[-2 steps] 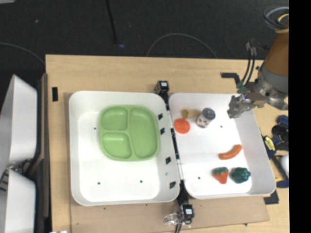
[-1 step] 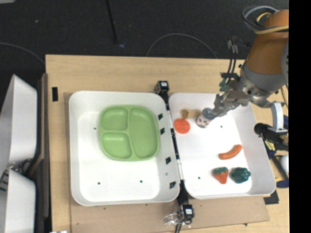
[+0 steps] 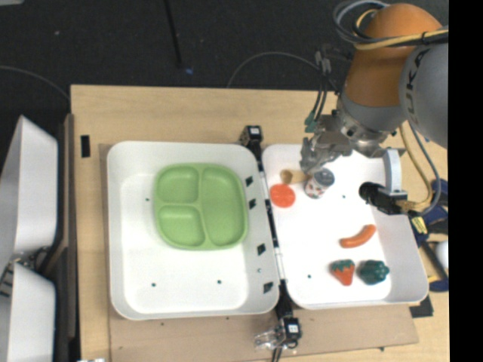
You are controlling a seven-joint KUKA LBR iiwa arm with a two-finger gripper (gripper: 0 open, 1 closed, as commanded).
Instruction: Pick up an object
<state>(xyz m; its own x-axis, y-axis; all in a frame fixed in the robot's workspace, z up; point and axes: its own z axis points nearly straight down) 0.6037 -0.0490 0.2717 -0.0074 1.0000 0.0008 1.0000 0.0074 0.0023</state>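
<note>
Right bin [image 3: 392,281]: hand [image 3: 315,173] over small round obj [image 3: 319,184]; grip state unclear.

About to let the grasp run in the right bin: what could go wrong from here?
1. The gripper is low over a small grey-and-white object, with a tan piece and an orange disc close beside; it may knock those away.
2. This cluster sits near the right bin's far wall, so a nudged piece could wedge there.

The right bin [image 3: 392,281] is open through its middle; a small cup [image 3: 319,182], orange disc [image 3: 282,195] and tan piece [image 3: 287,176] crowd its upper left. A sausage [image 3: 358,237], strawberry [image 3: 343,271] and green lump [image 3: 373,271] sit low right; the green tray [image 3: 201,206] fills the left bin's [image 3: 136,277] top.
</note>
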